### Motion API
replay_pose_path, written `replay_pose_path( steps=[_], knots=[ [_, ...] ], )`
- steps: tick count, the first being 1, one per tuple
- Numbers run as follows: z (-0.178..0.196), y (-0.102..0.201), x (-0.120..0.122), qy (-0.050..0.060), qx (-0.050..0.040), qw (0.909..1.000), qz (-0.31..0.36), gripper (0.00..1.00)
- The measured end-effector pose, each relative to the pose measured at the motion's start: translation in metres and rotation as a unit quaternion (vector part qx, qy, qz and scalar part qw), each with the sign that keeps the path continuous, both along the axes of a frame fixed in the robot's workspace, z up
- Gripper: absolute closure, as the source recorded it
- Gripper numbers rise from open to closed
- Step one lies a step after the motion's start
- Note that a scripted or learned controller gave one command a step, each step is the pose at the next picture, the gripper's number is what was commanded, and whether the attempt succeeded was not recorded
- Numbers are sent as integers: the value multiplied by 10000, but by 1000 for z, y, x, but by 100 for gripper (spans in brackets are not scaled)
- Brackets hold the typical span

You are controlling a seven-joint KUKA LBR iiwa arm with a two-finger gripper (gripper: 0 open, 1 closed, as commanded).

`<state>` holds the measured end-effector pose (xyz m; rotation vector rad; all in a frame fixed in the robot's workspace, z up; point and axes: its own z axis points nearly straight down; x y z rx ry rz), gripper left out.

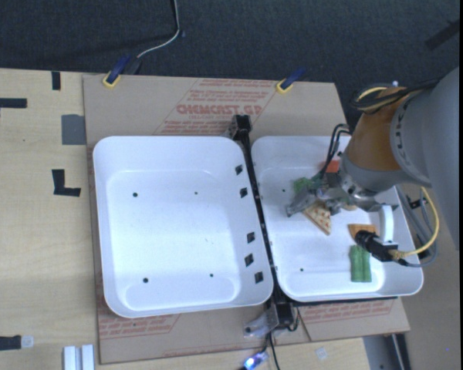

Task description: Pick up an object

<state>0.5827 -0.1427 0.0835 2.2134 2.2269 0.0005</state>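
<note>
My gripper (307,200) is low in the right bin (324,284), near its upper middle. It sits among a small cluster: a green object (302,183) just above it and a tan wedge-shaped piece (321,220) just below it to the right. The wrist and the orange band (370,141) cover the bin's upper right part. Nearer the front right of the same bin lie a small orange piece (359,229) and a green block (360,266). I cannot make out whether anything is gripped.
The left bin (108,206) sits against the right one, with black clips (251,237) along the shared rim. Both bins rest on a cardboard sheet (208,102). A black cable with yellow sleeving (417,245) loops off the wrist over the right bin's edge.
</note>
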Motion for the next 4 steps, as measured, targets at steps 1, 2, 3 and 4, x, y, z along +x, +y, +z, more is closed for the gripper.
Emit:
replay_pose_path(
  steps=[1, 2, 3, 4],
  knots=[
    [12, -2, -1, -5, -1, 10000, -19, 100],
    [21, 52, -47, 39, 19, 10000, -15, 100],
    [106, 88, -44, -21, 10, 10000, -4, 100],
    [149, 130, -60, 0, 13, 10000, -2, 100]
  ],
)
